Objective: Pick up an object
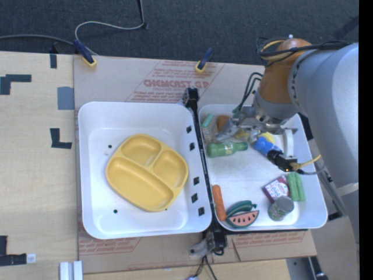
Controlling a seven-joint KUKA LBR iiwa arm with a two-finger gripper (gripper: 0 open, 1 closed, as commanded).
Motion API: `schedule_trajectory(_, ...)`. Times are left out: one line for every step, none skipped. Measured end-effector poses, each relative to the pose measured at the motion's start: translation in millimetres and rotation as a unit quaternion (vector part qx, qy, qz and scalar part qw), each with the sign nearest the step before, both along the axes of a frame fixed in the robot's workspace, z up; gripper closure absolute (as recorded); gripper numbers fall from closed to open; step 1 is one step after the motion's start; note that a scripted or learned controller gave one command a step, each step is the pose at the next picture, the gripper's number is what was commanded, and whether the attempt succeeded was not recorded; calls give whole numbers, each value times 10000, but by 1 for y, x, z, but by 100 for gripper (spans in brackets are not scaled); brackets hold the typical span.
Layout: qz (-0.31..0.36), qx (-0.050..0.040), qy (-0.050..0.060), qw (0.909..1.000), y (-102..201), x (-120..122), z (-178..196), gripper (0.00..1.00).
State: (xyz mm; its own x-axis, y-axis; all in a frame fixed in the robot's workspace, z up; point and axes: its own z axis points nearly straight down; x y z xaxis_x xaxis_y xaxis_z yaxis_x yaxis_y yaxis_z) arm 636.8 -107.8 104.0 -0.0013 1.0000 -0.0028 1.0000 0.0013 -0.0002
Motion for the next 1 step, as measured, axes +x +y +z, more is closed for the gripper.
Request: schedule_trajectory(1, 3, 4, 10000, 0, 0, 9, 100)
